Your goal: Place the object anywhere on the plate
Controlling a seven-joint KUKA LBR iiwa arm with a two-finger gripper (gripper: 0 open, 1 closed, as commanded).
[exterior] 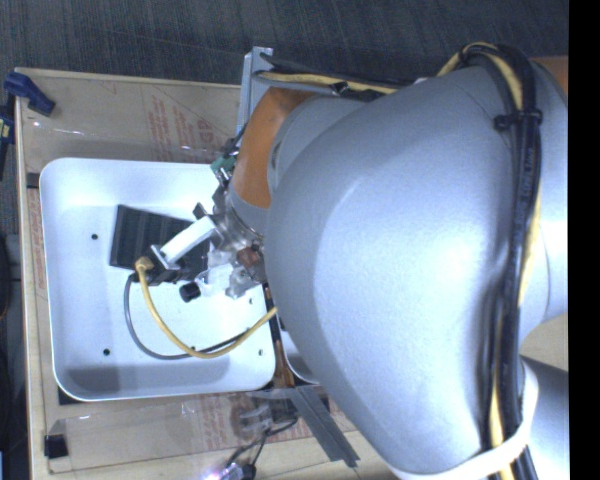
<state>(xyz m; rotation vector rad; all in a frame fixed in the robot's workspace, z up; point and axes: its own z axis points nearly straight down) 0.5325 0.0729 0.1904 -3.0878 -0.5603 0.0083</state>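
The big grey arm [410, 268] is leaning low over the white bin [80, 353] on the tabletop [130, 108], with its gripper [225, 271] hanging near the bin's right side, spread or pressed together I cannot tell, while the black flat object [140, 233] is lying on the bin floor just beside it.

bright light glares off the white bin [80, 298], its lower wall shadowed, focus slightly soft.
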